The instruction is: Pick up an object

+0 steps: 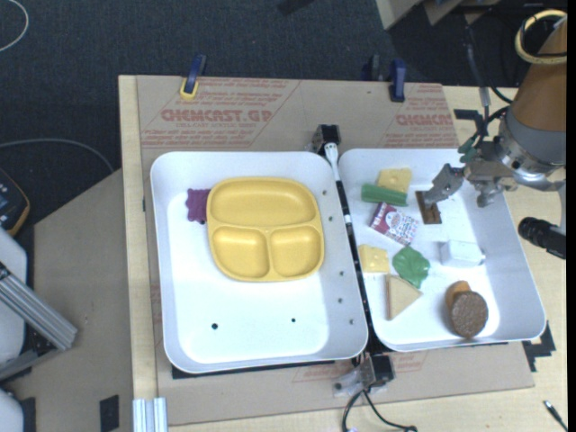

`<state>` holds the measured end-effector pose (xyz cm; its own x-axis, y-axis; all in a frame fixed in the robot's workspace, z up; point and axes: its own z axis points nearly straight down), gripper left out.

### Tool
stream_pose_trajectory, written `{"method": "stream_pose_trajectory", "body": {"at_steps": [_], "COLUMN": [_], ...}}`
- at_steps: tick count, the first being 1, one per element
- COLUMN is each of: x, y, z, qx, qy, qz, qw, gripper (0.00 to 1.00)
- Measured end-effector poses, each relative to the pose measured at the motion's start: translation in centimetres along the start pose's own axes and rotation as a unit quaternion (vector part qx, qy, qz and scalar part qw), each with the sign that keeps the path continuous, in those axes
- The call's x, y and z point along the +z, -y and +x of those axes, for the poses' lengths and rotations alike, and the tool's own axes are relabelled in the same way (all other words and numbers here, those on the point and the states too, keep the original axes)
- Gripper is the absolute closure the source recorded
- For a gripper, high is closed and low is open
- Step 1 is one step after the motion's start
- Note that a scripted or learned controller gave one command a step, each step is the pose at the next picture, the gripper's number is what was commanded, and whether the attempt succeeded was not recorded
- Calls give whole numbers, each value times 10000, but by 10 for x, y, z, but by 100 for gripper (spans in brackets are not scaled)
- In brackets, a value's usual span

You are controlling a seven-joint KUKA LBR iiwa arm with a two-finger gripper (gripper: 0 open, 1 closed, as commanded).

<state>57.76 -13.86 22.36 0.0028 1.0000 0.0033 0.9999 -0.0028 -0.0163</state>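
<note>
The right bin (526, 282) holds several small things: a yellow block (393, 180), a green bar (383, 194), a red and white packet (394, 223), a small yellow piece (373, 259), a green lump (411, 265), a tan wedge (400, 296), a white block (462, 252) and a brown round disc (467, 313). My gripper (461, 201) hangs over the bin's far right part, above the white block and to the right of the packet. Its fingers stand apart, open, with nothing between them. One dark fingertip (430, 211) reaches toward the packet.
The left bin (180, 313) carries a yellow divided plate (265, 226) with a purple scrap (196, 203) at its left side. Blue clamps (397, 79) hold the cardboard at the back edge. Cables and the arm's body crowd the right side.
</note>
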Motion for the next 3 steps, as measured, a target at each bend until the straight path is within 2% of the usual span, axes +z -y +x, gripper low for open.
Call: {"method": "stream_pose_trajectory", "body": {"at_steps": [1, 2, 3], "x": [-8, 55, 98], "y": [-2, -5, -2], "z": [0, 5, 4], "qx": [-14, -14, -10], "qy": [11, 5, 7], "qz": [-73, -44, -51], "qw": [10000, 10000, 10000], "gripper": [0, 0, 0]}}
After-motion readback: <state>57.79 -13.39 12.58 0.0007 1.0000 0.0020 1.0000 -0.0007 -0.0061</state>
